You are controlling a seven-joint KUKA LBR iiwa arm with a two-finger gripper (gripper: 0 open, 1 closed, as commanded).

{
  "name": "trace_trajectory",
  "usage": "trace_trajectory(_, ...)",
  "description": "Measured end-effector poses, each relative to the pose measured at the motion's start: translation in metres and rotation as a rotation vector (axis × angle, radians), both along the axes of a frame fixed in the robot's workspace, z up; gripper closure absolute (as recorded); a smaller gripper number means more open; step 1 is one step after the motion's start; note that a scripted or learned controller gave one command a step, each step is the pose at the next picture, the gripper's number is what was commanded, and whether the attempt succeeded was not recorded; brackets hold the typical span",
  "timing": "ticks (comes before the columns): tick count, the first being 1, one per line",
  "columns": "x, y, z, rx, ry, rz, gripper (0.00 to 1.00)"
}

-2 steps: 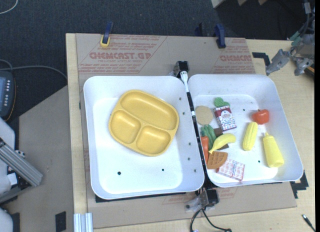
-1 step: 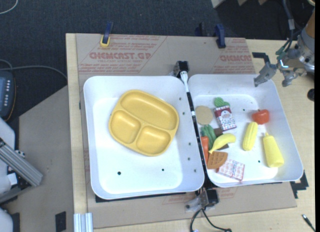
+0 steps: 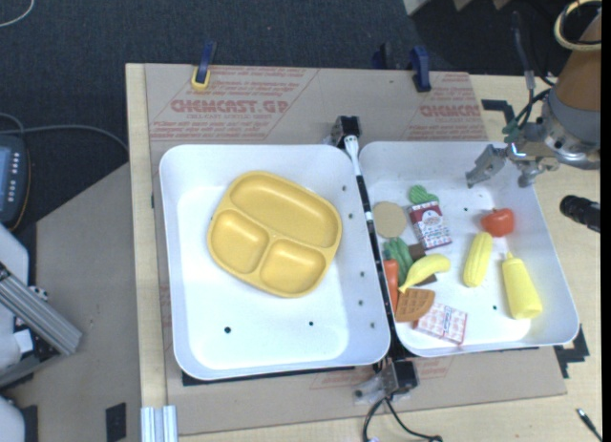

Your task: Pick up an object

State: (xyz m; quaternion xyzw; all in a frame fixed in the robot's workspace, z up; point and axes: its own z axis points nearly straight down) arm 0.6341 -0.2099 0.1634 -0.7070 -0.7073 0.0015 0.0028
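— Starting nearest the camera: what could have spoiled the grab?

— Crowding. The patterned packet point(image 3: 442, 322), cracker point(image 3: 414, 304) and banana point(image 3: 424, 269) lay touching in the right bin point(image 3: 563, 311) — closing on one would likely have nudged another, or caught two.

— And further back?

— The tomato point(image 3: 497, 221) sat clearer, near the gripper point(image 3: 505, 167), whose fingers were spread, pinching nothing. The arm was cut off at the frame's edge — its angle unreadable.

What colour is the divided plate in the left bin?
The divided plate is yellow, seen best in the camera view, lying in the left bin.
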Motion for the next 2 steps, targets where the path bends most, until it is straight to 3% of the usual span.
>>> trace_trajectory(1,-0.003,0.002,-0.064,0.001,0.001,0.0,0.0)
trace_trajectory(2,-0.003,0.003,-0.08,-0.001,-0.003,0.001,0.0)
